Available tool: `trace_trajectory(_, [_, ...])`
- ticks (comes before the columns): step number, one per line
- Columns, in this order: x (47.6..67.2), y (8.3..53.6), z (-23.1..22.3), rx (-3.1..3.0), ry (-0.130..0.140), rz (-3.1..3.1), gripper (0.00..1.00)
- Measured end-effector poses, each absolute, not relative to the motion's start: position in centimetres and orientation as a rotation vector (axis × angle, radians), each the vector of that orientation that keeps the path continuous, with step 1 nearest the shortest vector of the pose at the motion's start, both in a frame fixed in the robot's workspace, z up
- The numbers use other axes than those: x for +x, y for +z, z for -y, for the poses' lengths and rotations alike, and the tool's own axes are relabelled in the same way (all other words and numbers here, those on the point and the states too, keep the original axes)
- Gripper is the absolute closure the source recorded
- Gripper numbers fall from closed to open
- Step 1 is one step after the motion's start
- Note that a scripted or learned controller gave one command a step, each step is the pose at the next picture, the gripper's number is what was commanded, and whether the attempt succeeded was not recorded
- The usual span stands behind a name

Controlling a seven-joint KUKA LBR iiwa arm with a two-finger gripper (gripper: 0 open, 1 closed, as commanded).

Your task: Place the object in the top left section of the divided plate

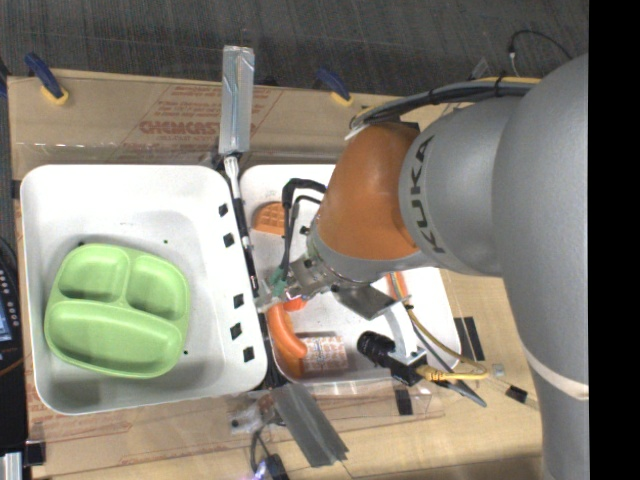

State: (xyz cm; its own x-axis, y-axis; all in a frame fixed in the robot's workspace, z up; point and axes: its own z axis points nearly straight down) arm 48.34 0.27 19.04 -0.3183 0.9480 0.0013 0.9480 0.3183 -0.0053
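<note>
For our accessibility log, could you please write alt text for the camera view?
A grey KUKA arm reaches over the right bin, above an orange object. In the left bin sits a green divided plate.

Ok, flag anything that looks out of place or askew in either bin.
Nothing looks spilled or broken. The green divided plate lies flat in the left bin, slightly rotated against its walls. In the right bin, an orange object is jammed against the dividing wall.
</note>
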Motion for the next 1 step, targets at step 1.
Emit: trace_trajectory(1, [47.76,21.06,2.43,-1.487,0.0,2.769,1.0])
